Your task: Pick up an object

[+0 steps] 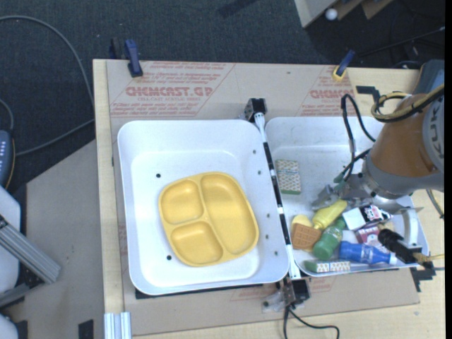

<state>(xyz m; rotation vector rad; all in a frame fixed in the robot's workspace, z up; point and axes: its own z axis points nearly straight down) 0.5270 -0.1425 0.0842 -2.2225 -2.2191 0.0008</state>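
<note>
The gripper [337,188] is lowered into the right bin [311,129], just above the yellow bottle [329,214]; whether anything is clasped cannot be told, since the wrist hides much. The reach-and-close step is judged to be in hand, and a firm closing, then a straight lift, is called for next. A green bottle [328,242], blue tube [366,253] and patterned card [288,176] lie crowded nearby. A yellow tray [207,219] rests in the left bin [134,147].

I see a robotics lab: clamps [132,56] pin the bench board [176,94], cables [49,30] trail over dark carpet.
</note>
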